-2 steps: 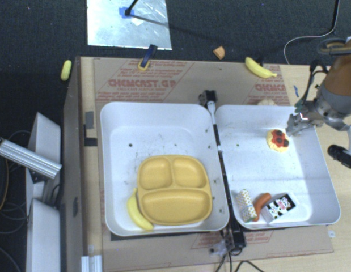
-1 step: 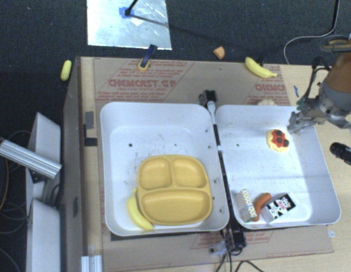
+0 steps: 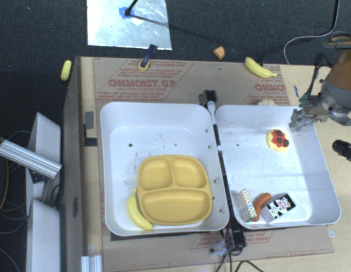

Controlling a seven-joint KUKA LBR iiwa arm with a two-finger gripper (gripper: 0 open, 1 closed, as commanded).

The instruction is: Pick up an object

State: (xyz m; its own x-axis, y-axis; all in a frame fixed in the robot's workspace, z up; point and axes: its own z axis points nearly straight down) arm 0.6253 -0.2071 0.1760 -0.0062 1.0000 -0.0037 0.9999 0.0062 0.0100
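White plastic forms both shallow bins on the bench. The left bin (image 3: 115, 123) holds a yellow divided plate (image 3: 174, 189) set toward its near edge, with a banana (image 3: 136, 211) lying against the plate's left near corner. The right bin (image 3: 320, 169) holds a small round yellow item with red and dark toppings (image 3: 278, 140) in its far half, lying apart from everything else. At the near edge of the same bin, grouped close together, lie a pale ridged piece (image 3: 245, 204), an orange sausage-shaped item (image 3: 261, 200) and a black-and-white patterned block (image 3: 279, 206). The gripper (image 3: 300, 118) sits over the far right corner of the right bin, just beside the round topped item and to its upper right; whether it is released or clenched cannot be determined, and nothing is visible in its grasp. A second banana (image 3: 259, 67) lies on the cardboard beyond the bins.
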